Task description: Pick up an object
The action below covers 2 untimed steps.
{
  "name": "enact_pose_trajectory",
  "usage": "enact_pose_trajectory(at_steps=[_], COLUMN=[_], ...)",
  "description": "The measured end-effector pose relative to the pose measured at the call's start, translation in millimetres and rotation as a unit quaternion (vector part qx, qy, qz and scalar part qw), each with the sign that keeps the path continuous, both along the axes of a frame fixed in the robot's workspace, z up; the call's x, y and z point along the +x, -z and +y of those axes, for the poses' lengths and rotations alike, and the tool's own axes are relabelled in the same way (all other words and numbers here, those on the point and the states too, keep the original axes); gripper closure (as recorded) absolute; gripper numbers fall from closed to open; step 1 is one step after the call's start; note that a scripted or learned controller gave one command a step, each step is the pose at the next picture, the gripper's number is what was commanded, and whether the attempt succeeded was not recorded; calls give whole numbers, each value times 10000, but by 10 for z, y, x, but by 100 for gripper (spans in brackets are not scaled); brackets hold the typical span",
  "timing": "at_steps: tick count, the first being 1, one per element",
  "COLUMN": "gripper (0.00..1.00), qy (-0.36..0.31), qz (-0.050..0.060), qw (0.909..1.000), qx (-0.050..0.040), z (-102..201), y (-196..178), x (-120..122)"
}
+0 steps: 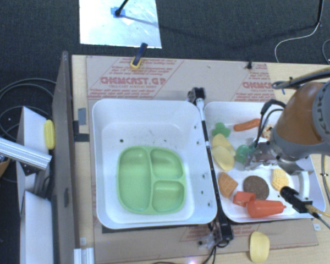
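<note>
Camera view: grey-and-orange arm's gripper (257, 154) is low in the right white bin (313, 202), over the toy food clustered there, likely targeting the small green plastic piece (243, 153) beside it. Grip state: cannot tell. Green divided tray (152, 179) occupies the left bin.

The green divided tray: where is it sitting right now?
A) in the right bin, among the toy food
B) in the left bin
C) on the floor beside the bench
B: the green divided tray lies flat in the left bin, while the toy food sits in the right bin.
</note>
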<state>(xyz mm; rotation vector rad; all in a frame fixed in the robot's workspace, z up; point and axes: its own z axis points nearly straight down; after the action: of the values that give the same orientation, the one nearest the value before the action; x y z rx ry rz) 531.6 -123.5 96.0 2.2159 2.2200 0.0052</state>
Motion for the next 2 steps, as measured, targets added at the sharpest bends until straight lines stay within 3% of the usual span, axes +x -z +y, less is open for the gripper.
enact_pose_trajectory(at_steps=[1, 2], gripper=[0, 0], qy=[0, 9], qz=[1, 30], qw=[10000, 10000], qx=[1, 7], z=[1, 1], y=[4, 119], x=[-1, -460])
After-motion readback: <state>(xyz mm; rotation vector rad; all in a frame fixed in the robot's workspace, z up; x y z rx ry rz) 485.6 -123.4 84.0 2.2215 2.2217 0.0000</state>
